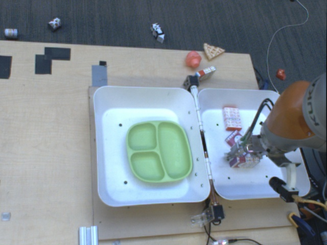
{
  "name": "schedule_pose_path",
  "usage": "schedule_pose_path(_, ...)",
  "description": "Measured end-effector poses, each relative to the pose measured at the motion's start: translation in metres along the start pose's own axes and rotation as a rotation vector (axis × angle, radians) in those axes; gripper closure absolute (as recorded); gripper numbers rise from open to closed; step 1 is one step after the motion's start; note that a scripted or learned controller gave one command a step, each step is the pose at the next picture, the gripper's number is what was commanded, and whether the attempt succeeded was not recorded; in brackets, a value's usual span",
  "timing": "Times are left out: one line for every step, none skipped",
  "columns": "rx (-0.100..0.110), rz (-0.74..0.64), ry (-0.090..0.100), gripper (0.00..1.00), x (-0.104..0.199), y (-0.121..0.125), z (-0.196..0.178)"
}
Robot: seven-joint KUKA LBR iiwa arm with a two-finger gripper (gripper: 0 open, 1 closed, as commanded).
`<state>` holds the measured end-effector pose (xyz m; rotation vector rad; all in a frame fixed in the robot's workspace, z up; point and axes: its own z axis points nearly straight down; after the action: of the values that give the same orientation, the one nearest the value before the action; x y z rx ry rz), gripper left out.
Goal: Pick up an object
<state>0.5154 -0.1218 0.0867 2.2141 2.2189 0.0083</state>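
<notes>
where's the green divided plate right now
The green divided plate lies in the middle of the left white bin, across the centre divider from the right bin, where the gripper is working.

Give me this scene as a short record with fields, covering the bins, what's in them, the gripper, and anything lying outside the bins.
left bin: holds a green divided plate
right bin: holds a red and white packet and a small cluster of red and white items
gripper: down in the right bin, at the cluster
grasp: cannot tell
bench beyond the bins: red ball, pizza slice toy, small red and white tube
</notes>
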Motion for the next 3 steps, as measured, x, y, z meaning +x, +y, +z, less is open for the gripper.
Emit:
schedule_pose_path(-0.005, -0.001, -0.001, 1.00, 0.000, 0.002, -0.011)
schedule_pose_path(-0.005, -0.001, -0.001, 0.00, 0.000, 0.002, -0.011)
schedule_pose_path(-0.009, -0.003, -0.001, 1.00, 0.001, 0.003, -0.022)
